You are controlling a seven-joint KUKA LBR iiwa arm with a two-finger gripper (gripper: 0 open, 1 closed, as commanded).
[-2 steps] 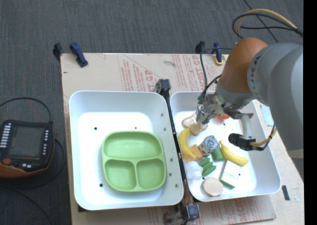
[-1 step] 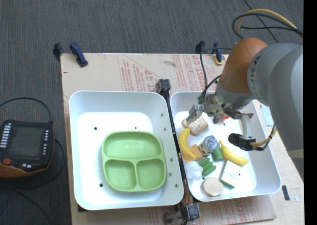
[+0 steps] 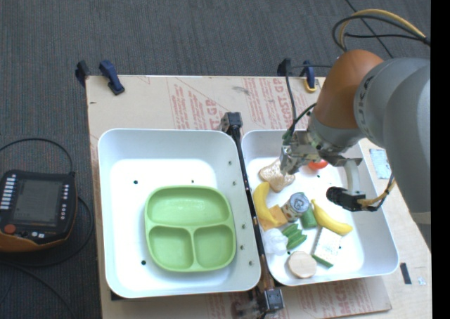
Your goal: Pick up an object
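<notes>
Gripper hanging over right bin, finger spread not discernible, tips touching beige bread-like piece; 2 bananas lying just beside it.

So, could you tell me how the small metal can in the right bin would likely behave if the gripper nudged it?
The can looks rigid, so it probably won't deform. It seems to lie tilted among a banana and green pieces, so a push may roll it or shift them too. Its shiny surface could be slippery for the gripper.
</notes>
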